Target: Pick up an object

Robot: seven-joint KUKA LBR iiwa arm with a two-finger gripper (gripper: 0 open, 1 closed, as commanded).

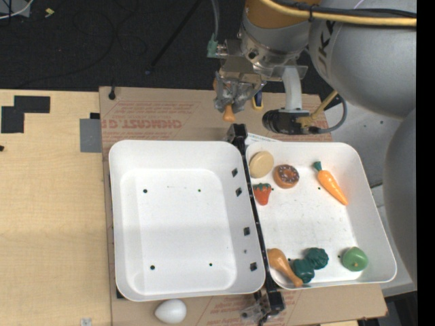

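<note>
Orange object (230, 112), small and partly hidden, sits pinched between the fingertips of the gripper (232, 109), which hangs above the cardboard sheet (156, 117) in the upper middle of the frame, just beyond the far edge of the two bins. What kind of item it is cannot be told from this angle; only a small orange end shows below the closed claw. The grey arm (360, 39) with its orange band fills the upper right corner.

Below the claw, the right bin (370, 202) holds several toy foods. A tan round piece (261, 163) lies at its upper left, with a chocolate donut (286, 176) just beside it and a strawberry (262, 193) just below. A carrot (331, 183) lies tilted toward the upper right of that bin. Along the bin's near edge are a yellow-brown pear-like piece (281, 263), a dark green broccoli (309, 263) touching it, and a green apple (353, 258) near the lower right corner.

The left bin (122, 182) takes up the middle of the frame. A white egg (170, 311) rests outside it on the bench, at the bottom of the frame.
</note>
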